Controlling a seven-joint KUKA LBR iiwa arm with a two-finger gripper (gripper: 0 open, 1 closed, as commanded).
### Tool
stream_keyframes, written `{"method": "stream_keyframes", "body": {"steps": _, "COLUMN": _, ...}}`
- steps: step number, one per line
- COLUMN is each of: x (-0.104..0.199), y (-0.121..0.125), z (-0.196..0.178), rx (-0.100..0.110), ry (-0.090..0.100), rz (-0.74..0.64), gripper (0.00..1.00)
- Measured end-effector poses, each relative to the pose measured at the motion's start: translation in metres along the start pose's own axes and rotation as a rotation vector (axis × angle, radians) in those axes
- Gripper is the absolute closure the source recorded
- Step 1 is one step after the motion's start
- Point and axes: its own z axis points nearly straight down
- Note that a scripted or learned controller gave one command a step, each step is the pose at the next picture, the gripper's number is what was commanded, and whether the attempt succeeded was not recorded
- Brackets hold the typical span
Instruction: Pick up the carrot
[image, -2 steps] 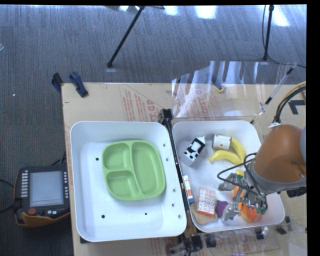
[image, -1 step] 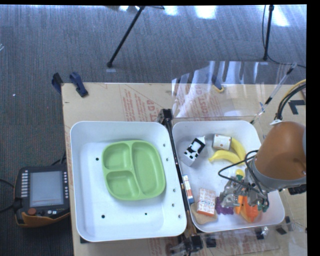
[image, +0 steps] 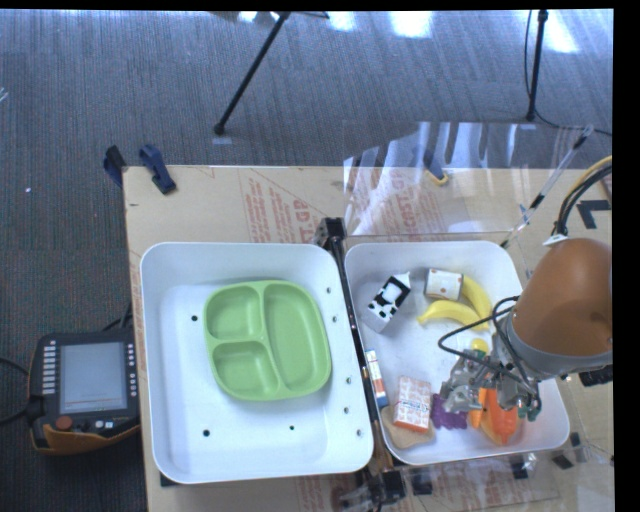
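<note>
My claw (image: 487, 392) hangs low in the right bin's (image: 455, 252) front right corner, just over the carrot (image: 500, 424); I cannot tell its grip. Purple piece (image: 447, 413) and carton (image: 412, 403) crowd leftward; the bin wall sits close.

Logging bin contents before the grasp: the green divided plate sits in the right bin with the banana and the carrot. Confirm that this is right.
Not quite. The camera view shows the green divided plate in the left bin, alone. The banana and the carrot do lie in the right bin, with the gripper low over the carrot.
</note>
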Motion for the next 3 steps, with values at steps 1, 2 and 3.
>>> {"method": "stream_keyframes", "body": {"steps": 1, "x": -0.001, "y": 0.001, "z": -0.009, "rx": 0.000, "ry": -0.001, "rz": -0.004, "gripper": 1.00}}
{"method": "stream_keyframes", "body": {"steps": 2, "x": -0.002, "y": -0.041, "z": 0.017, "rx": 0.001, "ry": 0.002, "rz": -0.372, "gripper": 1.00}}
{"method": "stream_keyframes", "body": {"steps": 3, "x": -0.002, "y": -0.041, "z": 0.019, "rx": 0.000, "ry": 0.003, "rz": -0.373, "gripper": 0.00}}
